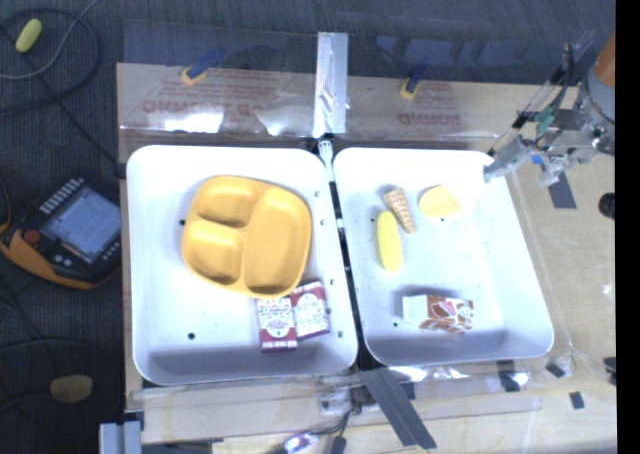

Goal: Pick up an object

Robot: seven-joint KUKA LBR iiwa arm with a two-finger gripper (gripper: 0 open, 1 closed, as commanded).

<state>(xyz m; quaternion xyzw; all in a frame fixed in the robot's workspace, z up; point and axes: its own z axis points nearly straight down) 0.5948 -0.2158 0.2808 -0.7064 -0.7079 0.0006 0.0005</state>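
Note:
The right bin [520,242] holds a ridged tan cone-shaped piece [399,208], a round pale yellow piece [438,202], a long yellow piece [388,241] and a brown and white packet [440,311]. In the left bin [160,292] lie a yellow divided plate [247,232] and two small red and white cartons [293,315]. My gripper [528,174] hangs over the right bin's far right corner, apart from every object. It is open with nothing between its fingers. The nearest object is the round yellow piece, to the gripper's left.
A handheld controller [70,232] and cables lie on the floor left of the bench. Clamps and a metal bar [332,82] stand along the back edge. The bins' shared middle wall [340,242] runs between the cartons and the long yellow piece.

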